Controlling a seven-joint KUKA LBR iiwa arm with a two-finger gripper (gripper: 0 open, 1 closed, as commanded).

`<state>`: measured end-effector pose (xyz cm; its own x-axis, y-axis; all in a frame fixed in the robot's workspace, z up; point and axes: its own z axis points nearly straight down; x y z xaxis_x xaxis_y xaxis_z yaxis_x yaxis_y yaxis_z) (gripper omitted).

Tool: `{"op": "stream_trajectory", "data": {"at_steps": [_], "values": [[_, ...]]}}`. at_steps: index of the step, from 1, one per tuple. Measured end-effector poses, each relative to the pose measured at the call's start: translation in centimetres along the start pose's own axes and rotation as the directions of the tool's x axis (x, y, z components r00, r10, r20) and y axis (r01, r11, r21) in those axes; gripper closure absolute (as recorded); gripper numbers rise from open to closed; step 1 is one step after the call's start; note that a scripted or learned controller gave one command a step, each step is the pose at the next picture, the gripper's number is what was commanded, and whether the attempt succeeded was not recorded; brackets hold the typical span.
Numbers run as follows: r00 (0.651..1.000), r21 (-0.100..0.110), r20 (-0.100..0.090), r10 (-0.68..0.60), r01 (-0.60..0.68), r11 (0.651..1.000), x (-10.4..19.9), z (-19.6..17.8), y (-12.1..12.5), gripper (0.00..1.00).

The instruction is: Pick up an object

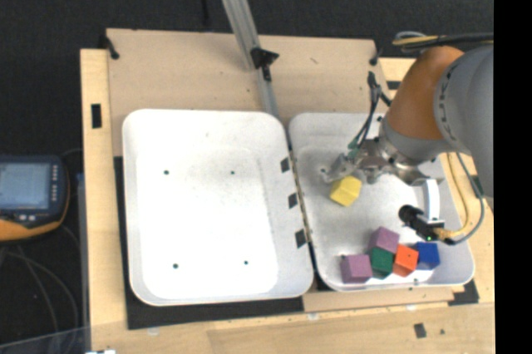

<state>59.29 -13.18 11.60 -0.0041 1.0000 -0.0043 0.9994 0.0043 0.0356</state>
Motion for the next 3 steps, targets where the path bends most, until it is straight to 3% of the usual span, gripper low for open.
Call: {"op": "stream_trajectory", "data": {"at_steps": [1,2,3], "values": [[1.0,0.026,0.001,0.001,-0.001,1.0,3.9,1.5,-3.3,0.0],[1.0,0.032,-0.004,0.001,-0.001,0.999,4.2,1.4,-0.5,0.0],[1.0,0.035,-0.004,0.002,-0.001,0.999,4.2,1.5,-0.7,0.0]]}}
